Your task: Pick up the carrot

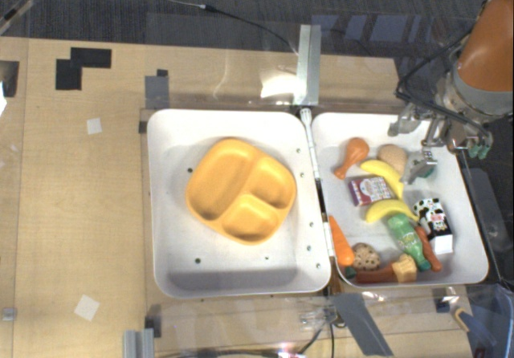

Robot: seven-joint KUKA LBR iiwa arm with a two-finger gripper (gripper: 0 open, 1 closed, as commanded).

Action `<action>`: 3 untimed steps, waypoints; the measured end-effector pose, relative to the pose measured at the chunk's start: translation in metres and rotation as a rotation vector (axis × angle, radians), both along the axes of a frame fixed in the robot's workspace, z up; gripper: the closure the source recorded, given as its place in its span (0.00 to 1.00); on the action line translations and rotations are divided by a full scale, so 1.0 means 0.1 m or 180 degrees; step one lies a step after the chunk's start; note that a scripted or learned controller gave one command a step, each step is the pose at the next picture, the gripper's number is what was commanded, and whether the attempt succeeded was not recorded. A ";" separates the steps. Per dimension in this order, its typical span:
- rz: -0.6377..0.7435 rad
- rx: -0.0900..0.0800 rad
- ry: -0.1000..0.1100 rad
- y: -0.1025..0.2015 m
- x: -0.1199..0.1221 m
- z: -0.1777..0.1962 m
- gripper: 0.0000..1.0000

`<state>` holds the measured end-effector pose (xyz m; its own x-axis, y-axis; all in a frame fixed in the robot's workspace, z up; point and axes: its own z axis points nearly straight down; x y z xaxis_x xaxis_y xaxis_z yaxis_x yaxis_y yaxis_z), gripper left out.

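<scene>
arm (488,51) cut off at right edge, tool (423,157) fingers indistinct

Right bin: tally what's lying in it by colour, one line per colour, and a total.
Right bin, as far as the pile can be told apart:
Orange: 2, the carrot and the drumstick
Yellow: 2, the banana and a small cheese wedge
Green: 1, the bottle
Tan or brown: 2, potato, cookie
Maroon: 1, packet
Black-and-white: 1, carton
Total: 9

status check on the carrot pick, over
Two-finger gripper above right bin's far side, holding nothing. Orange carrot lies untouched by near-left wall. Cookie beside it.
</scene>
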<state>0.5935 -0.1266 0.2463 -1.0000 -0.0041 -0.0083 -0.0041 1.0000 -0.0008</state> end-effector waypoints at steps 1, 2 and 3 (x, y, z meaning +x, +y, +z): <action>-0.0119 0.0009 0.0032 0.30 -0.46 -1.15 0.00; -0.0180 0.0013 -0.0009 1.04 -0.97 -0.59 0.00; -0.0094 0.0010 0.0005 1.39 -1.05 -0.61 0.00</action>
<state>0.4890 0.0124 0.1854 -0.9996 0.0256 -0.0067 0.0256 0.9997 0.0024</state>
